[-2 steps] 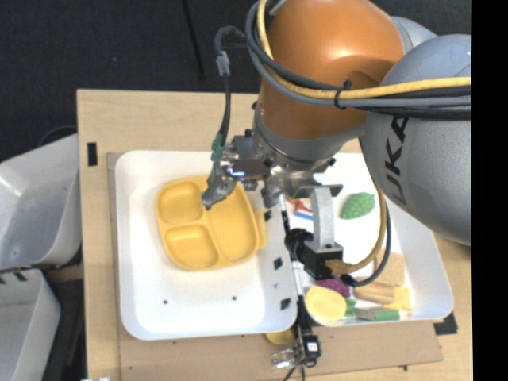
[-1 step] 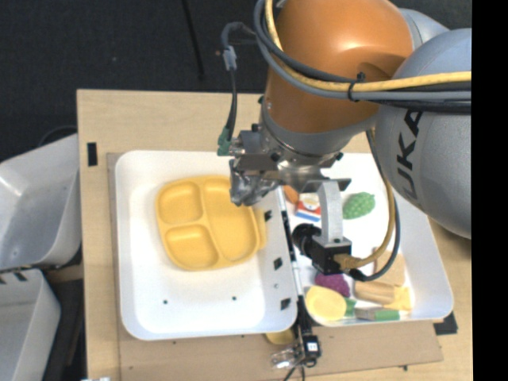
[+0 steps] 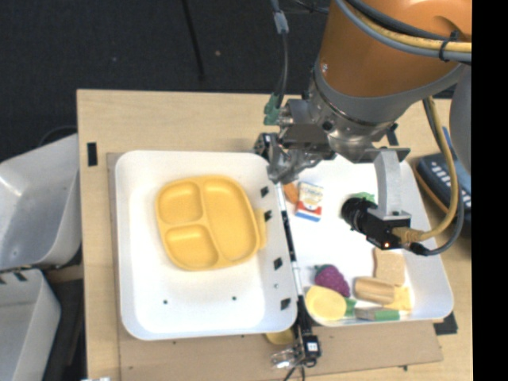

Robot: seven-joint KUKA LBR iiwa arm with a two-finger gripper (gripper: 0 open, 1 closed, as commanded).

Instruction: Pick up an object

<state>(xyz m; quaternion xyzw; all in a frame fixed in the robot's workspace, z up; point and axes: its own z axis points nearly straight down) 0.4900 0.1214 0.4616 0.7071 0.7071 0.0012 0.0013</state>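
You have the grey two-finger gripper (image 3: pixel 279 167) low over the near-left corner of the right-hand white bin (image 3: pixel 432 288), close to the wall that divides the two bins; you cannot tell how it stands, because the wrist body hides it. Just beside it lie the likeliest targets: a small orange piece (image 3: pixel 291 192) and a white carton with red and blue print (image 3: pixel 309 200), touching each other. Your risk, as I judge it, is a closure that catches the bin wall or nudges both items at once and lifts neither, since they sit so close to the edge.

The right bin also holds a purple grape bunch (image 3: pixel 332 278), a yellow round piece (image 3: pixel 325 302), a tan bread-like slice (image 3: pixel 389 268) and a beige roll (image 3: pixel 373 290), clustered at the front. The left-hand white bin (image 3: pixel 135 292) holds one yellow three-compartment plastic tray (image 3: pixel 209 222), its compartments bare.
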